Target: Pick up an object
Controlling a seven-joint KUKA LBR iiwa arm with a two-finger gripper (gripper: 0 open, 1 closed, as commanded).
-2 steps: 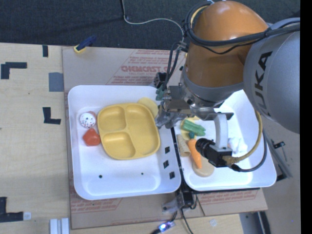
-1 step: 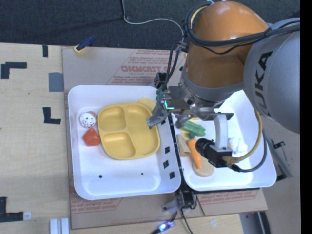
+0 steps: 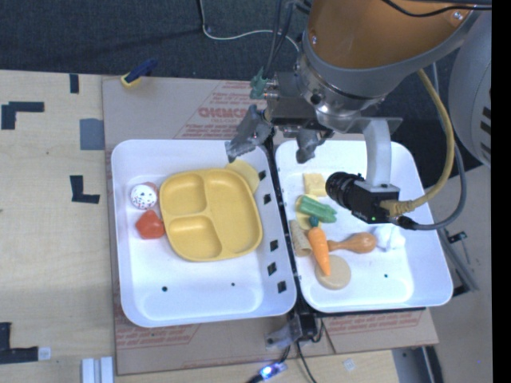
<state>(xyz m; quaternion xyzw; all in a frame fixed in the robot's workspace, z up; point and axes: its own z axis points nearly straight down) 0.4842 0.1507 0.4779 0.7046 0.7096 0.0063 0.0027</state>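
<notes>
My gripper (image 3: 275, 144) hangs above the wall between the two bins, near their far edge. Its two dark fingers (image 3: 244, 140) are spread apart with nothing between them. In the right bin (image 3: 415, 282) lie a carrot (image 3: 319, 247), a green vegetable piece (image 3: 316, 208), a pale yellow block (image 3: 314, 184), a wooden spoon-like piece (image 3: 355, 243) and a tan round disc (image 3: 333, 274). The left bin (image 3: 200, 302) holds a yellow divided plate (image 3: 211, 214), a red piece (image 3: 149, 227) and a white speckled ball (image 3: 144, 195).
A black camera unit (image 3: 355, 196) on the arm hangs over the right bin, with cables trailing right. The bins rest on a cardboard sheet (image 3: 168, 106). A small blue and yellow object (image 3: 139, 72) lies at the cardboard's far left corner.
</notes>
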